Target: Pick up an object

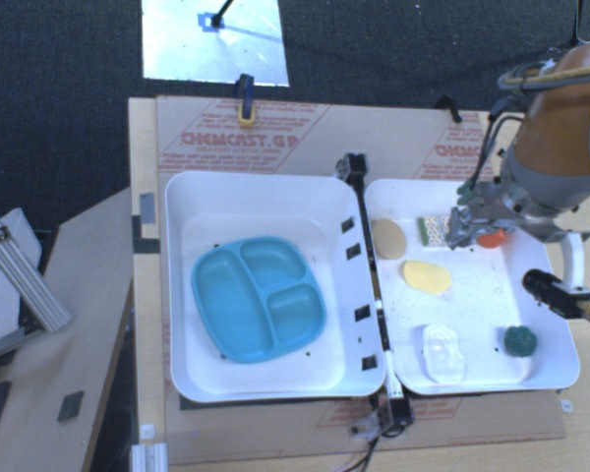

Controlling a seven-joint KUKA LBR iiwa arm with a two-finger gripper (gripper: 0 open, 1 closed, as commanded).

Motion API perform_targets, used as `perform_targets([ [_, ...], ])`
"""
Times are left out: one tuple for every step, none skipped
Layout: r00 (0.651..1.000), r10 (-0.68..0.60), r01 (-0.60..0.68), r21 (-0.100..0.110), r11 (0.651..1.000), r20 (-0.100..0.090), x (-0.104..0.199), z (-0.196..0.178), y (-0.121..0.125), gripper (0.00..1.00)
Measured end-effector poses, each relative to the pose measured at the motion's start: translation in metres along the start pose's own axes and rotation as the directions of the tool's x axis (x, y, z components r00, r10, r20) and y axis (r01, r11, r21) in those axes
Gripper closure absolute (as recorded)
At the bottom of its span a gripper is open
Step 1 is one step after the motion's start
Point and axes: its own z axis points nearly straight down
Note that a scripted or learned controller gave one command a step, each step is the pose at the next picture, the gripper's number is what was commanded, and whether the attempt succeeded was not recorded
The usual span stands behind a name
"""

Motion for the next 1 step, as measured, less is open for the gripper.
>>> perform_targets([
  [1.000,0.000,0.000,0.000,1.000,-0.001,0.0539,0.0085,0.0007,1.00],
])
